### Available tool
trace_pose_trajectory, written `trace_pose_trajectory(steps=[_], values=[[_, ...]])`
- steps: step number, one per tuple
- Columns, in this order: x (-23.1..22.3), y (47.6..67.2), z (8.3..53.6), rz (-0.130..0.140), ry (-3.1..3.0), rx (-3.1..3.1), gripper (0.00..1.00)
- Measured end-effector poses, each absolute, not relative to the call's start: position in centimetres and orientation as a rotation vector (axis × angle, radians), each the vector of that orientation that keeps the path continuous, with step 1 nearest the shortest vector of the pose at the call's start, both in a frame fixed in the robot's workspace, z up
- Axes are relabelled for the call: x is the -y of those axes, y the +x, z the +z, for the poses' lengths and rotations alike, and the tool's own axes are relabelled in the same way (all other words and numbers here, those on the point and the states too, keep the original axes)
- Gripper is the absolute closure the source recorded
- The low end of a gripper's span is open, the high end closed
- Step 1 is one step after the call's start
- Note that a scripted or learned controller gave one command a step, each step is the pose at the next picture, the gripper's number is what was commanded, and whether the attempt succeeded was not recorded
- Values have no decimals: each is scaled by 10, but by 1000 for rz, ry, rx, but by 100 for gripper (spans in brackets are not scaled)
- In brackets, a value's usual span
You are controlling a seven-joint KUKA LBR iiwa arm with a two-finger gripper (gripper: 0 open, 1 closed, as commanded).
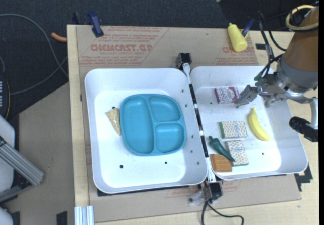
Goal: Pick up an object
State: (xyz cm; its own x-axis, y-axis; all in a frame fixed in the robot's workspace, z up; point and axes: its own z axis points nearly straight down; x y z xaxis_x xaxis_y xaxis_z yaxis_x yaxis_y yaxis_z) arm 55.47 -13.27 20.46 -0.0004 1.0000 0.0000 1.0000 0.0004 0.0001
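My gripper [247, 95] hangs over the back of the right bin [288, 161], just right of a small pink-and-white packet [226, 94] and close to it. A yellow banana [258, 125] lies below and slightly right of the gripper. Nearer the front are two patterned boxes [233, 129] [238, 153], a green utensil-like item [219, 146] and a brown biscuit [220, 163]. Nothing can be seen held by the gripper.
The left bin [101, 168] holds a blue divided plate [152, 124] with a tan piece [114, 118] tucked at its left edge. A yellow bottle [236, 37] and a blue clamp [94, 23] lie on the cardboard behind the bins. The arm's wrist [304, 62] overhangs the right bin's far right.
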Motion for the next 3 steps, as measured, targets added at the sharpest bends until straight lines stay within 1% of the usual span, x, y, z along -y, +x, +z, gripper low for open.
trace_pose_trajectory(steps=[1, 2, 3], values=[[186, 545, 87, 2, 2218, -2217, 0], [184, 547, 98, 8, 2218, -2214, 100], [124, 545, 90, 9, 2214, -2211, 100]])
